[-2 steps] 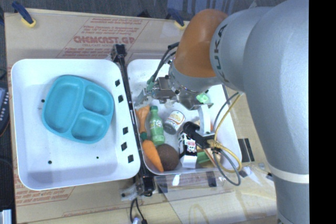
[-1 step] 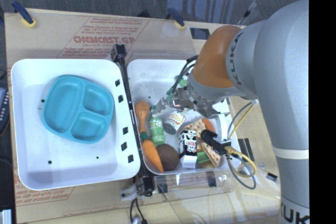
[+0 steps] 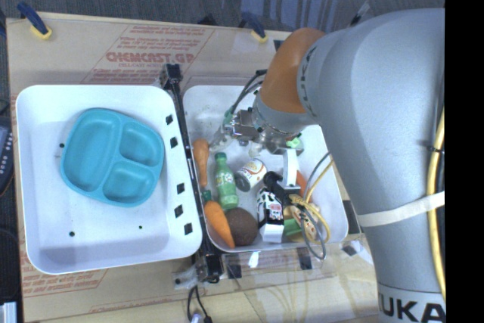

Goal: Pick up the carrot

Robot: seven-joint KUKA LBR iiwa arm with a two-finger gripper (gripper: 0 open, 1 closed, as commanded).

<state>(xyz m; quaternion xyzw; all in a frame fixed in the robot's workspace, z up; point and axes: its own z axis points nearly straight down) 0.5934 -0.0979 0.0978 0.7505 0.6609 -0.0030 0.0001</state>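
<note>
Nearest us, at the near edge of the right bin (image 3: 333, 217), we see one carrot (image 3: 218, 221) against the left wall, its long axis running near-right to far-left, touching a brown round object (image 3: 241, 225) on its right. A second orange, carrot-like piece (image 3: 200, 161) lies farther along the same wall, lengthwise near to far. Between them stands one green bottle (image 3: 225, 179). We count one black-and-white carton (image 3: 270, 209) and one small ball (image 3: 255, 170) too. Crowding leaves little room around the near carrot. Our gripper (image 3: 257, 134) hangs over the bin's far half; we cannot tell whether its fingers are apart. One blue divided plate (image 3: 112, 156) sits in the left bin (image 3: 45, 238), with open floor around it.
</note>
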